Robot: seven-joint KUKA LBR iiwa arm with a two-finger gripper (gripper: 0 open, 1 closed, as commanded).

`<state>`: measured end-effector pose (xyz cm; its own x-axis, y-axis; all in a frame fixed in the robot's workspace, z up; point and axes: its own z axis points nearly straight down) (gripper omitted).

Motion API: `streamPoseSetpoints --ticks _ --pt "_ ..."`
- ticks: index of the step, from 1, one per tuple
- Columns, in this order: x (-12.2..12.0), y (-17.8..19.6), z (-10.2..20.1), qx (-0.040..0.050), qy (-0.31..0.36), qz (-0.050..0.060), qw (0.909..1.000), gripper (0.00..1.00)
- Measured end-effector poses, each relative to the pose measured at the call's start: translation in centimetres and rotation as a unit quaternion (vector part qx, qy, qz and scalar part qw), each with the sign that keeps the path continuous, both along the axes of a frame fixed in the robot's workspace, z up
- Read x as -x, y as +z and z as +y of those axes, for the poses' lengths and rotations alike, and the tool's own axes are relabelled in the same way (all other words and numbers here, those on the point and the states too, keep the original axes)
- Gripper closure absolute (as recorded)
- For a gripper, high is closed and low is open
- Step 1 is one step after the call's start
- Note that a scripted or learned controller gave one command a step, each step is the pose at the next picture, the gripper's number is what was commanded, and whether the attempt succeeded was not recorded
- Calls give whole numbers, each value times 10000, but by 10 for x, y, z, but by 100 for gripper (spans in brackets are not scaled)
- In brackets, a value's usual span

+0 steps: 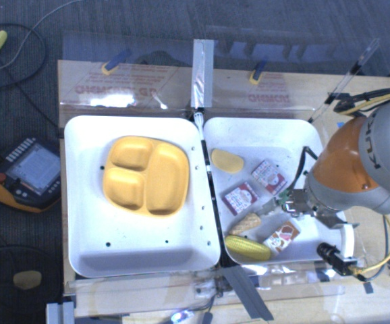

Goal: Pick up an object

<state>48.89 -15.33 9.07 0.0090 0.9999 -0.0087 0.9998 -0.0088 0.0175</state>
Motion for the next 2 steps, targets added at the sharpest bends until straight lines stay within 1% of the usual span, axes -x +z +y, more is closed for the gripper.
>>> streamPoseSetpoints --ticks 1,2 --pt "-69 -1 21 -21 -466 19 9989 0" --pt "-70 10 22 -19 -456 19 9990 100"
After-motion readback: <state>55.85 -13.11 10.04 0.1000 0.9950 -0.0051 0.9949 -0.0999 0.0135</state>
